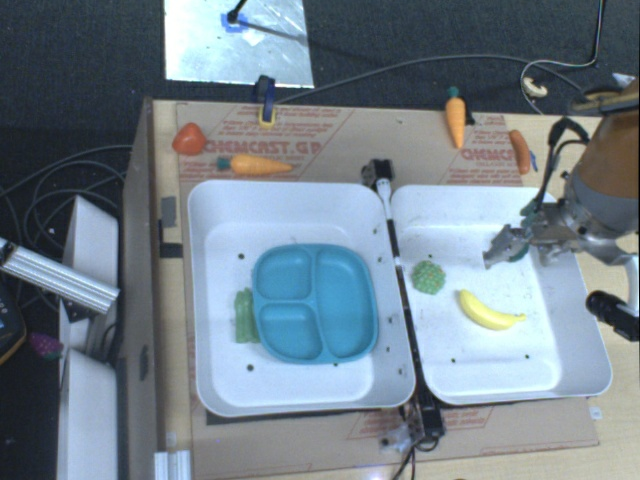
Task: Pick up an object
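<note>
Starting at the left, the counter (300,146) has a tomato (188,139) and a carrot (258,165) lying on the cardboard at the far edge, just beyond the left bin (215,368). That bin has a blue divided plate (315,303) sitting pretty much in the middle, with a green piece (244,316) tucked against the plate's left side, touching it as far as I can tell. A black clip strip (397,268) runs along where the two bins meet. Over in the right bin (570,373), a green knobbly ball (429,276) sits close to the left wall, and a banana (489,311) lies just right of it and a bit nearer, the two close but apart. Beyond that bin, on the cardboard, there's another carrot (456,120) standing on end-ish and an orange stick-like thing (520,151) further right. The gripper (505,251) comes in from the right and hangs over the far-right part of the right bin, beyond the banana and well right of the ball. Fingers look slightly parted with nothing between them, though it's small and a bit blurry, so don't quote me on the exact gap.
</note>
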You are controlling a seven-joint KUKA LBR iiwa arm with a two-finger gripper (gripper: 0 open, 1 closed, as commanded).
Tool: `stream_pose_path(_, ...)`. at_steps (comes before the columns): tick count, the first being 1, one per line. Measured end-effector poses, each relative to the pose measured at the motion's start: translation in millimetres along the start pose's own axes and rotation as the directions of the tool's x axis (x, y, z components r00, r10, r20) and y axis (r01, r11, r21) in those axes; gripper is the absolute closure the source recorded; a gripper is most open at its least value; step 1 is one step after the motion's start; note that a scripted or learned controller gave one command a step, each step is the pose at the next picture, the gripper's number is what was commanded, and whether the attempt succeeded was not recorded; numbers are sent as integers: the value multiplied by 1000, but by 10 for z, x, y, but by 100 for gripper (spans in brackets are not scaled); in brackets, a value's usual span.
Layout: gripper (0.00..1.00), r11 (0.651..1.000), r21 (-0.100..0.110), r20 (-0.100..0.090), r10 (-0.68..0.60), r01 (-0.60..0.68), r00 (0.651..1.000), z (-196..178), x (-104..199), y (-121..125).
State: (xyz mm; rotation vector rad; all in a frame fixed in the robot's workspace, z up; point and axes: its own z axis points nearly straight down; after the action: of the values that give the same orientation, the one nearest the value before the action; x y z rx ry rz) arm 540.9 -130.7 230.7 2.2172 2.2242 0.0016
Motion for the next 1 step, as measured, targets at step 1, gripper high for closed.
stream_pose_path(1, 0, 1000, 2, 0, 2, -2, 1000, 746, -84, -76)
